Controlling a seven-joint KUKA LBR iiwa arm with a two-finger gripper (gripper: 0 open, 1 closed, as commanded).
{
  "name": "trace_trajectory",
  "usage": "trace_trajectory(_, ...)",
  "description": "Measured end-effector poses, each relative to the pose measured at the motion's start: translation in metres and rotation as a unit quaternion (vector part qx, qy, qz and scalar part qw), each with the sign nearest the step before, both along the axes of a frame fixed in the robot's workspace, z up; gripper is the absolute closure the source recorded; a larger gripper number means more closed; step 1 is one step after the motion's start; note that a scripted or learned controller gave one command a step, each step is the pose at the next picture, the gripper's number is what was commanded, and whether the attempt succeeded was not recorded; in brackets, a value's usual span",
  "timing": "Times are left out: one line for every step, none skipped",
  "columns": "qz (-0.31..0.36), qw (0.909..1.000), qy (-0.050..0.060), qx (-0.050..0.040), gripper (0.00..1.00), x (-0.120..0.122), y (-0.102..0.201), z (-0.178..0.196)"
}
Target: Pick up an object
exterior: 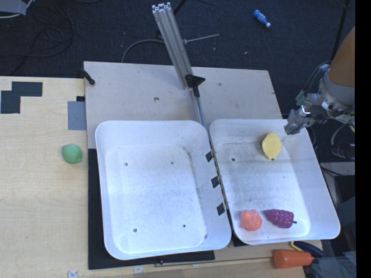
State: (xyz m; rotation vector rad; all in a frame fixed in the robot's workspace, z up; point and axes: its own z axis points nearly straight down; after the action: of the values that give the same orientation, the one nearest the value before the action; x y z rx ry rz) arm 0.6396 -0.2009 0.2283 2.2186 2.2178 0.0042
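In the right bin (307, 178) lie three toy foods. A yellow lemon-like piece (271, 146) rests near the bin's far edge. A pink-orange piece (251, 220) and a purple bunch of grapes (279, 218) sit side by side at the near edge. My gripper (293, 124) hangs at the bin's far right corner, just right of and above the yellow piece, apart from it. Nothing shows between its fingers.
The left bin (110, 155) stands beside the right one, joined by black clips. A green ball (72, 153) lies on the wooden bench at far left. An orange carrot-like toy (293, 258) sits outside the right bin's near edge. A metal rail (177, 45) slants at the back.
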Motion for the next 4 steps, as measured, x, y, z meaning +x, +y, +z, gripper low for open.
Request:
trace_trajectory(0.0,1.0,0.0,0.0,1.0,-0.003,0.0,0.062)
trace_trajectory(0.002,1.0,0.002,0.0011,1.0,-0.02,0.057,0.061)
trace_trajectory(0.001,1.0,0.003,0.0011,1.0,-0.035,0.096,0.046)
trace_trajectory(0.001,1.0,0.003,0.0011,1.0,-0.057,0.145,0.028)
